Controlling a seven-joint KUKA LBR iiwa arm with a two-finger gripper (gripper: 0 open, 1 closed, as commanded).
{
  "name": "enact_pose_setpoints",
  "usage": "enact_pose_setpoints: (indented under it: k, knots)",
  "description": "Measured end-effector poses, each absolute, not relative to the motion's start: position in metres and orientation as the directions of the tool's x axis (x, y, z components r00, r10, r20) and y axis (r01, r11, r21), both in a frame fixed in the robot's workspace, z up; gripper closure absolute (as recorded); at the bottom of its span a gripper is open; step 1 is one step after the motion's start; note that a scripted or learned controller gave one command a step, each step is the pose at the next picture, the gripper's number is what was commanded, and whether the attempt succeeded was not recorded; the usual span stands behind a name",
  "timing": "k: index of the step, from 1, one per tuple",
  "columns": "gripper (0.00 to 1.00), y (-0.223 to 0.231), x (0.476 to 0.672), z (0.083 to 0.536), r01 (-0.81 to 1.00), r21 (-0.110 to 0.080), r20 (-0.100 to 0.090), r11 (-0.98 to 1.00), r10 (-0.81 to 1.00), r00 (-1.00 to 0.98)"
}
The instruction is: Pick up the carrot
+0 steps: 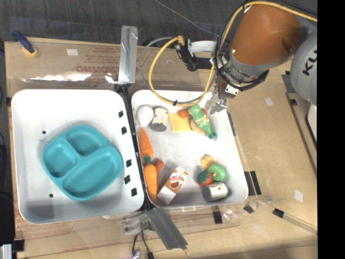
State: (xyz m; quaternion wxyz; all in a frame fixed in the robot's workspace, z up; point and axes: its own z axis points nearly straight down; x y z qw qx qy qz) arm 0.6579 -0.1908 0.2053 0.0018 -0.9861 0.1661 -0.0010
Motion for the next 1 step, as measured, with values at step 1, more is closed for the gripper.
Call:
enact_pose_setpoints:
  k: [1]
  knots:
    - [1.00, -0.2067, 0.6576, 0.1593, -0.192, -0.004, 0.000, -0.981, -0.192, 0.981]
